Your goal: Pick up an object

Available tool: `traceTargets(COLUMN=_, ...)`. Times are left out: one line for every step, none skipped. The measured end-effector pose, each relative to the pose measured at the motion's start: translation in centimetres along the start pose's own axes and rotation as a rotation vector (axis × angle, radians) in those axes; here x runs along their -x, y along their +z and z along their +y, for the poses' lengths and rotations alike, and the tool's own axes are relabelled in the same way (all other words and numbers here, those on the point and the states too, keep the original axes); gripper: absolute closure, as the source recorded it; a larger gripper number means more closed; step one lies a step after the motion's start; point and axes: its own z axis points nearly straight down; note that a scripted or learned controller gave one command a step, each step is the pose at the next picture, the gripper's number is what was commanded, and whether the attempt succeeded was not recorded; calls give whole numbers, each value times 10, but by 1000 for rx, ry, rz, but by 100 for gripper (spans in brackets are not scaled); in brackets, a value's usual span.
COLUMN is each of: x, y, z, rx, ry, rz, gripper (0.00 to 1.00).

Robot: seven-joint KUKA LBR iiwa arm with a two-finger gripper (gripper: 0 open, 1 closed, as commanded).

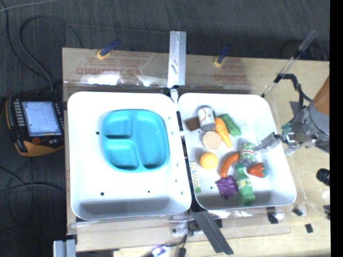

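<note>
The right bin (270,111) holds a heap of toy food. At the back lie a small white can (205,116), a brown block (192,123), a carrot (222,132) and a green vegetable (231,123). A beige round piece (211,140) and an orange ball (209,160) sit in the middle. Toward the front are an orange-red piece (229,163), a green-labelled can (247,152), a red piece (257,169), a green bottle (245,186) and purple grapes (226,187). My gripper (265,142) reaches in over the bin's right side, just right of the green-labelled can. Nothing is seen held in it.
The left bin (86,191) holds a blue divided tray (134,139). A metal divider post (177,58) stands behind the two bins. A handheld pendant (35,123) lies on the floor at far left. The arm's body (313,127) hangs over the bench's right edge.
</note>
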Motion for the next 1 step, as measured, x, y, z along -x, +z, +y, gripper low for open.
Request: traceTargets(x=-45, y=61, z=55, rx=-1, ry=-69, rz=-1, gripper=0)
